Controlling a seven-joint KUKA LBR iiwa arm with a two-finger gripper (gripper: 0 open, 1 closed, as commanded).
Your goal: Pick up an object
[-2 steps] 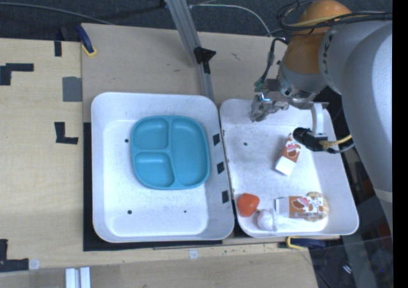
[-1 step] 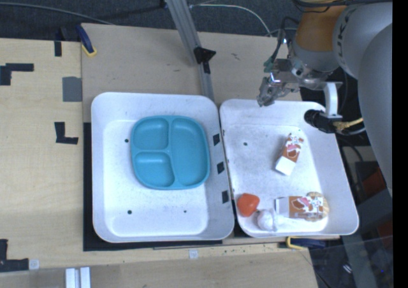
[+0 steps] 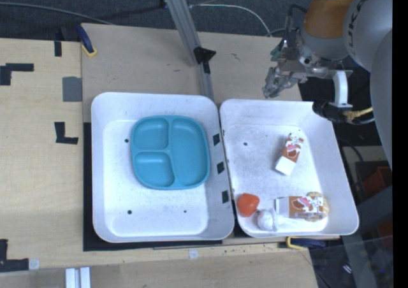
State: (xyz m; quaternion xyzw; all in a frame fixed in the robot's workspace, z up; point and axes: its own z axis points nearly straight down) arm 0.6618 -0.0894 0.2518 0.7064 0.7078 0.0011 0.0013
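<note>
Orange ball, white lump and carton at right bin's near edge, second carton mid-bin, blue tray in left bin, gripper beyond far edge, opening unclear.

Blue divided plate flat in left white bin; grey metal pole slanting across bench.

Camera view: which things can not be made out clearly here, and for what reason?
- Claw: small and blurred above the right bin's far rim; open or shut cannot be told.
- Two small cartons: print too small to read.
- White lump beside the orange object: too small to identify.
- Arm: cut off by the top and right edges.
</note>
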